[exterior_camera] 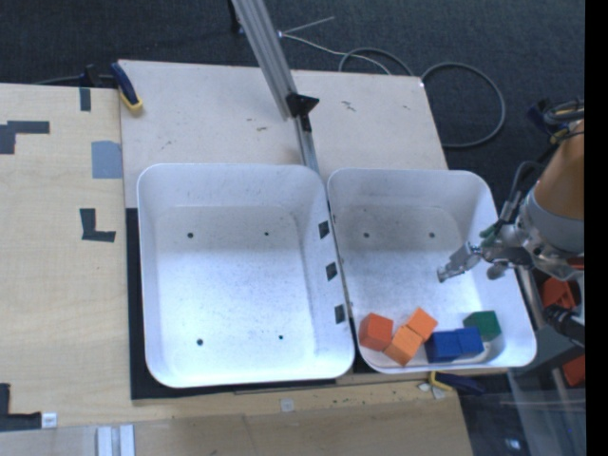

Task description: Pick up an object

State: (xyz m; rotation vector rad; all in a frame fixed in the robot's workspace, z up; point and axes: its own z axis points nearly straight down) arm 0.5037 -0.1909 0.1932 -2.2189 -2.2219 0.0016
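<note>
A pale table [237, 103] on dark carpet bears two white bins; the blocks all lie in the right bin [399, 183], along its near wall. The gripper [471, 262] hovers above that bin's right side, apart from the blocks, jaws spread and grasping nothing. Nothing is picked yet: descent, grip and lift remain. The blue block [454, 344], the likeliest target, lies flat, its long axis parallel to that near wall.

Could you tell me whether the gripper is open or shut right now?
Open: the gripper shows two fingers spread apart above the right bin, nothing between them.
</note>
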